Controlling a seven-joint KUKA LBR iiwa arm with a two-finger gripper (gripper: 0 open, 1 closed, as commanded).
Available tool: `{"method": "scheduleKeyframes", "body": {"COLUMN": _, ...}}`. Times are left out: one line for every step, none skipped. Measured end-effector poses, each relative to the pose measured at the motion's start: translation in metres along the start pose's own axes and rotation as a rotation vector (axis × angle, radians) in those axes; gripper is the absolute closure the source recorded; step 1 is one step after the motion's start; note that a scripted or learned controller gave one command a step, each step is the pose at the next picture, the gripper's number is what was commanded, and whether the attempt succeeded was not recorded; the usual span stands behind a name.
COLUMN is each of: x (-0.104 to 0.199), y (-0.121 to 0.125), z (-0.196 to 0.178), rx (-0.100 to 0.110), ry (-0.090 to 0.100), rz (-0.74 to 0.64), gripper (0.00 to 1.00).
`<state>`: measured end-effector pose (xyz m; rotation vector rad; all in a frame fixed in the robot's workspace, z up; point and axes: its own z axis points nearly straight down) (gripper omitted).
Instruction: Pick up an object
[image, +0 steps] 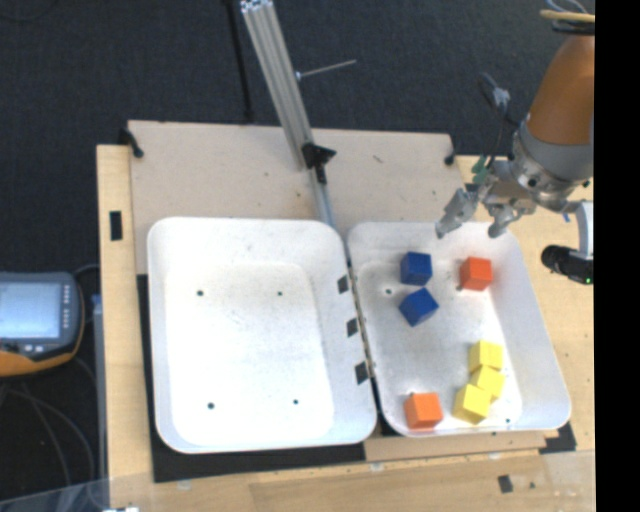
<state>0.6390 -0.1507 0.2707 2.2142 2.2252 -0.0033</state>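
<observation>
My gripper (473, 222) hangs over the far edge of the right bin (530, 330), fingers spread open with nothing between them. Just below it in the bin lie an orange cube (476, 273) and a blue cube (416, 267). A second blue cube (418, 306) sits a little nearer. Toward the front of the bin are another orange cube (423, 409) and three yellow cubes (483, 380) clustered together.
The left bin (170, 330) lies beside the right one, joined at a dark-clipped divider (356, 320). A slanted aluminium rail (285, 90) rises behind the bins. A grey device (38, 315) sits off the bench at the left.
</observation>
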Motion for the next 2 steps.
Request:
{"method": "scheduleKeyframes", "body": {"x": 0.015, "y": 0.020, "z": 0.106, "rx": 0.006, "ry": 0.003, "rz": 0.001, "gripper": 0.00}}
{"method": "scheduleKeyframes", "body": {"x": -0.033, "y": 0.037, "z": 0.157, "rx": -0.004, "ry": 0.001, "rz": 0.001, "gripper": 0.00}}
